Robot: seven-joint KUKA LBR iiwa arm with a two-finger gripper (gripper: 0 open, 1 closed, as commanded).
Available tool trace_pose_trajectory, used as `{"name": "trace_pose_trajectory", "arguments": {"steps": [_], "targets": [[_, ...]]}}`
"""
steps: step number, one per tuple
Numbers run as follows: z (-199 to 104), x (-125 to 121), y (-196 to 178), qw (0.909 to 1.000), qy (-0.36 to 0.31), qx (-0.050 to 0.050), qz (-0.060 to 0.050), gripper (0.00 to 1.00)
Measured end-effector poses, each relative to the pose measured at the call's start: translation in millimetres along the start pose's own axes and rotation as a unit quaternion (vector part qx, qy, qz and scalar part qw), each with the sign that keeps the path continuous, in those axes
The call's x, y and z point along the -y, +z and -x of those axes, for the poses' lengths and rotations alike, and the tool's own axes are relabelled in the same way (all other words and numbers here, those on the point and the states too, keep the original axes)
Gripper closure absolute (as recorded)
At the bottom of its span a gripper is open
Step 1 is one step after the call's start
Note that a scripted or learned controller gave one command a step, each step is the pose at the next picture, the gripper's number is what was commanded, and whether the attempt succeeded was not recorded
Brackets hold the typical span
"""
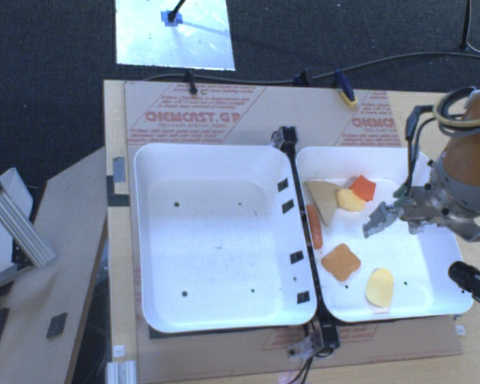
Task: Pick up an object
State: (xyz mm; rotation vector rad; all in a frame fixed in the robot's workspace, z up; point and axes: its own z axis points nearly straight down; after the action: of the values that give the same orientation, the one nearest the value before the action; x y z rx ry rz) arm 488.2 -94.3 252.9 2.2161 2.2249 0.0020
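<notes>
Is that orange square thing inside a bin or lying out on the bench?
Inside. The orange square piece lies flat on the floor of the right bin, apart from the gripper above it.

We see both bins (pixel 216 162) as smooth, slightly glossy white plastic, resting on a matt board (pixel 224 110) with a papery printed face. The gripper (pixel 378 219) looks like dull grey metal, and the plate (pixel 174 24) beyond the bench has a brushed metallic sheen.

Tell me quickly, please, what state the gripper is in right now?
Gripper: over the right bin, nothing seen held; open or shut cannot be told.
</notes>
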Motion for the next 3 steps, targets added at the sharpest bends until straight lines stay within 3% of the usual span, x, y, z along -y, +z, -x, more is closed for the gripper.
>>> {"name": "trace_pose_trajectory", "arguments": {"steps": [1,2,3], "targets": [[13,-25,120,1.0000,0.001,0.000,-0.003,0.00],[-10,2,169,1.0000,0.002,0.000,0.001,0.00],[-4,-12,168,1.0000,0.002,0.000,0.001,0.00]]}}
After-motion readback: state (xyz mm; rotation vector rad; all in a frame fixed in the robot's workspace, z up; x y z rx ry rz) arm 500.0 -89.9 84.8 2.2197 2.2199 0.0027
